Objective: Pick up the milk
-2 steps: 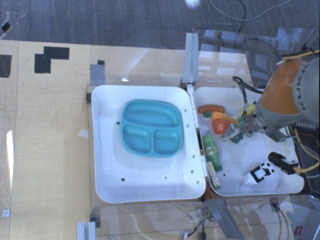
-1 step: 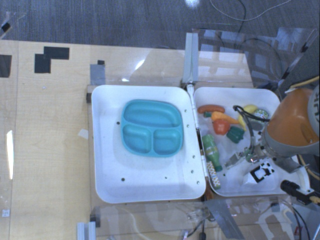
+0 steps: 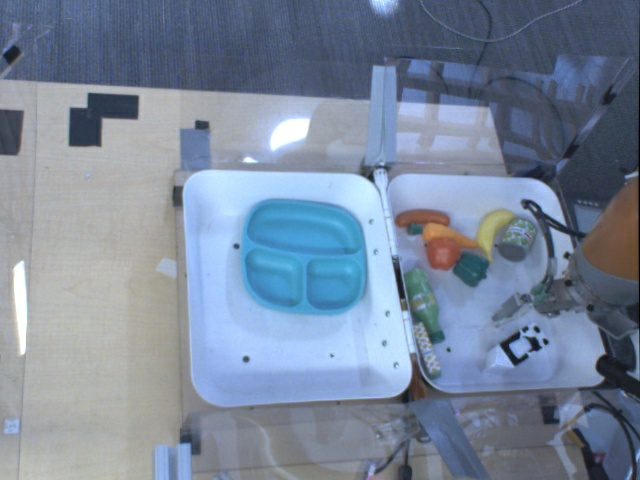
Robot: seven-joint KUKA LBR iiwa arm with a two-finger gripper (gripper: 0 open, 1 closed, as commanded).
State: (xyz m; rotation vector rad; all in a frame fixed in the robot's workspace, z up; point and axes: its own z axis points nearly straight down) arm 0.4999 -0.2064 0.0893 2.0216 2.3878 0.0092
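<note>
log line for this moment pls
gripper: open, holding nothing, over right white bin | white milk carton with black marking: lying just below gripper, ungrasped

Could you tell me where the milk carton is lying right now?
The milk carton lies in the right bin, near its front right corner, just below the gripper and right of the green bottle.

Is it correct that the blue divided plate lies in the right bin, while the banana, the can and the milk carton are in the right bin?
Not quite. The camera view shows the blue divided plate in the left bin. The banana, can and milk carton are in the right bin.
</note>
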